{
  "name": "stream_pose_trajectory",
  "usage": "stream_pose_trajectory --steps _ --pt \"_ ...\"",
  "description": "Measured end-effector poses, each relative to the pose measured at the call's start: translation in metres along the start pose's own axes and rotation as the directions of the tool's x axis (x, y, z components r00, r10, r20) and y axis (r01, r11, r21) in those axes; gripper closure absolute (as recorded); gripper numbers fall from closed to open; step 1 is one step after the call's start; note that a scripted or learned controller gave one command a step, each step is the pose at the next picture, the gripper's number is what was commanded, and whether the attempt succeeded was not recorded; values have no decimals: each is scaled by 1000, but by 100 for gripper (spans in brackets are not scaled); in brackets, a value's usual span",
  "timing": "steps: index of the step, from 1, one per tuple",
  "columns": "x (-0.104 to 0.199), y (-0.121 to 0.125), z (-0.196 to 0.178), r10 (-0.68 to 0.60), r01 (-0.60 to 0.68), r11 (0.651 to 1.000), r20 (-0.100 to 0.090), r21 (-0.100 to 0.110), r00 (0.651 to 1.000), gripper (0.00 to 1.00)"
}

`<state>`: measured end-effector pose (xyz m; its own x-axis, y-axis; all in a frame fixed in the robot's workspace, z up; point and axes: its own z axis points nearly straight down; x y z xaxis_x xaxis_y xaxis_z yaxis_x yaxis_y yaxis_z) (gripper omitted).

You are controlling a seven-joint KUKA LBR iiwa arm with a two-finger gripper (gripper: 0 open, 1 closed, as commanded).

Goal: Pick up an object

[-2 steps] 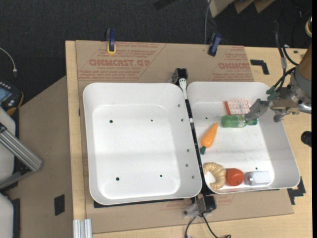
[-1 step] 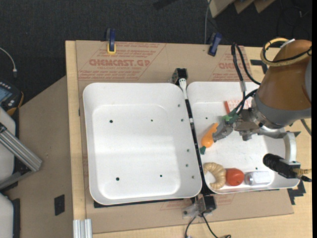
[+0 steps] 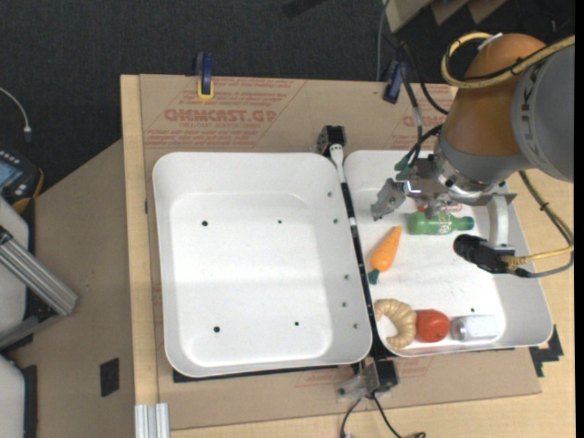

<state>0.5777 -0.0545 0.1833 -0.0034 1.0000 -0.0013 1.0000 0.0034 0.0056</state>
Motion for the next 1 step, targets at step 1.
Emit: stream_pose_trajectory --steps 1 --pt "-37 0 -1 6 -6 1000 1 3 1000 0"
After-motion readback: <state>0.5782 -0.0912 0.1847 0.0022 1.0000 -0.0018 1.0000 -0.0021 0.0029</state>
